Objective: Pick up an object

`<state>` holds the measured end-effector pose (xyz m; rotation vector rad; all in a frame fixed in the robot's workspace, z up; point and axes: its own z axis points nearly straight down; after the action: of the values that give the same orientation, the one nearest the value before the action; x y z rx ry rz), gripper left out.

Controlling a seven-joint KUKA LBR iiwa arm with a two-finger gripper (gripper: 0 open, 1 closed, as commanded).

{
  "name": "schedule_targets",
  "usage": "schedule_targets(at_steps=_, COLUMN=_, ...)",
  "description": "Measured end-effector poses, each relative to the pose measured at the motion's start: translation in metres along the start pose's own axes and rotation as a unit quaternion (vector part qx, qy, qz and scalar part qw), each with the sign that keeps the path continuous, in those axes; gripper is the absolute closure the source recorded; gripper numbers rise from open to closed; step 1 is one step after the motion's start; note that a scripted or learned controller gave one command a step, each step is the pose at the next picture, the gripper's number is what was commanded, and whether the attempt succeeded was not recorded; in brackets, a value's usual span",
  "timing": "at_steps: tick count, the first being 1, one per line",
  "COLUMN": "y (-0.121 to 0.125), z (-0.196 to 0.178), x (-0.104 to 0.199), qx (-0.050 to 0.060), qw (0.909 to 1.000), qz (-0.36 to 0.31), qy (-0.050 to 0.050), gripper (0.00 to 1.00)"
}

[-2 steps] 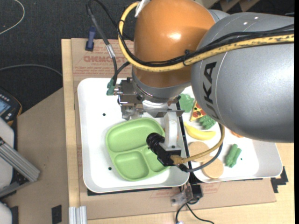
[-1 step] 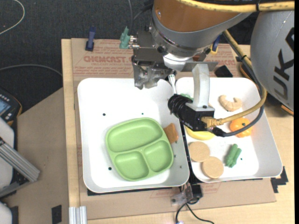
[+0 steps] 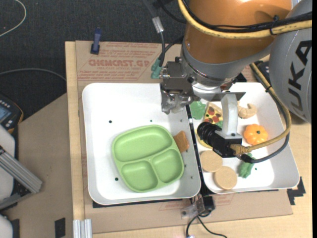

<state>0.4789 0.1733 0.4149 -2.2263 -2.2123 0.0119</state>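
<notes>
Bulk of the upper right belongs to the arm (image 3: 233,14), its orange band broad above the grey wrist, reaching in from the right over the line where the two bins meet. Under everything lies the tabletop (image 3: 47,120), and on it a brown cardboard sheet (image 3: 119,58) with red print, which carries both bins.

The left bin (image 3: 99,108) is white and shallow. Most of its floor is taken by a green divided plate (image 3: 146,155), lying flat toward the front, with one long compartment behind and two smaller ones in front. The right bin (image 3: 277,165) sits touching the left one, partly covered by the arm.

The pincer (image 3: 172,104) hangs over the rear right corner of the left bin, just beside the shared wall and apart from the plate. Whether it is apart or together cannot be told from this angle.

Loose things to pick lie mostly in the right bin. An orange pumpkin (image 3: 255,134) stands near its middle. Two tan round discs, one (image 3: 210,161) behind the other (image 3: 226,178), lie at its front left, touching. A flat slice with red spots (image 3: 214,114) lies at the rear, with a green piece (image 3: 198,109) just to its left and a beige lump (image 3: 246,111) to its right. Another green piece (image 3: 245,170) lies right of the discs.

A small tan wedge (image 3: 182,142) lies in the left bin, touching the plate's right edge, in front of the pincer.
</notes>
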Motion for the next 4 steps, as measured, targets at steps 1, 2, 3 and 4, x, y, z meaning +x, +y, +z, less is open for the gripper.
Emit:
schedule_targets(at_steps=1, y=0.001, z=-0.014, x=0.004, qx=-0.004, qw=1.0, qz=-0.004, qy=0.002, gripper=1.0)
schedule_targets(at_steps=2, y=-0.002, z=0.257, x=0.035, qx=0.005, qw=1.0, qz=-0.003, qy=-0.002, gripper=1.0)
schedule_targets(at_steps=3, y=0.042, z=0.024, x=0.05, qx=-0.014, qw=0.9999, qz=-0.004, qy=0.006, gripper=1.0)
schedule_targets(at_steps=4, y=0.004, z=0.124, x=0.051, qx=0.003, qw=1.0, qz=-0.003, qy=-0.001, gripper=1.0)
